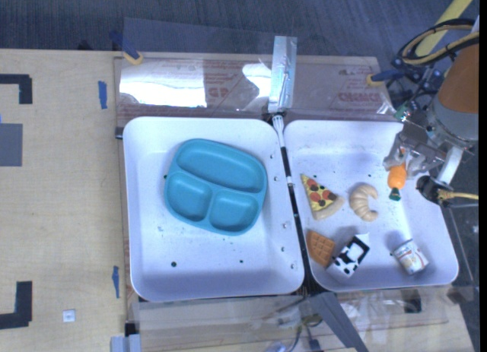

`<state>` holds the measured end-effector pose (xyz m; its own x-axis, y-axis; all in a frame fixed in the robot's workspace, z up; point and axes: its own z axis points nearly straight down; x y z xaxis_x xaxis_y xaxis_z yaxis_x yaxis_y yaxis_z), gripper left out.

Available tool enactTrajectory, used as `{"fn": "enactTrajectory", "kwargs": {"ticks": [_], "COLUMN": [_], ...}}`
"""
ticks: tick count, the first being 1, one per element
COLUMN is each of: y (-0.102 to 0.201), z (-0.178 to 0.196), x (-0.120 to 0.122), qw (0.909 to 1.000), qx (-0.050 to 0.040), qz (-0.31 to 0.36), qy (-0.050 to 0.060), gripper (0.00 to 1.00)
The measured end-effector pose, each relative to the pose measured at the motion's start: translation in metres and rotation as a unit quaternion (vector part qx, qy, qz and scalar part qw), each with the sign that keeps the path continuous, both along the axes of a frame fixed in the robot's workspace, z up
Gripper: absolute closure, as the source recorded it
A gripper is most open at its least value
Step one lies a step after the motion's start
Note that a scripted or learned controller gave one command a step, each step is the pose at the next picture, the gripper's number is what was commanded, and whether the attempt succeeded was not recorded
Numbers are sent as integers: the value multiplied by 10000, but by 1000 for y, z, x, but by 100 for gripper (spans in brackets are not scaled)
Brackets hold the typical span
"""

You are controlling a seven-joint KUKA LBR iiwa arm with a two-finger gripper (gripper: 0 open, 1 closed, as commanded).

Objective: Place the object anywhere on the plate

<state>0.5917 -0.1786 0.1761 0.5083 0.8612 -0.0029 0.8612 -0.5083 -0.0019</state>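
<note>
Your two-finger gripper pinching a small orange carrot-shaped toy near the right white bin's far-right rim, blue three-compartment plastic plate bare in the left bin.

A single camera hangs above the bench and looks down at a slant, far enough back to take in both white bins whole. The far side of the bench lies toward the top of the frame, the near side toward the bottom. The arm enters from the right edge, its gripper high on that side. From the gripper, the right bin lies directly below and beside it, and the left bin sits well apart across the frame.
</note>
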Motion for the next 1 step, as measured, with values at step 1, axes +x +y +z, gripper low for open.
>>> {"fn": "enactTrajectory", "kwargs": {"ticks": [1], "y": [56], "z": [-42], "x": [4], "qw": [9914], "qx": [22], "qz": [1307], "qy": [11], "gripper": [100]}}
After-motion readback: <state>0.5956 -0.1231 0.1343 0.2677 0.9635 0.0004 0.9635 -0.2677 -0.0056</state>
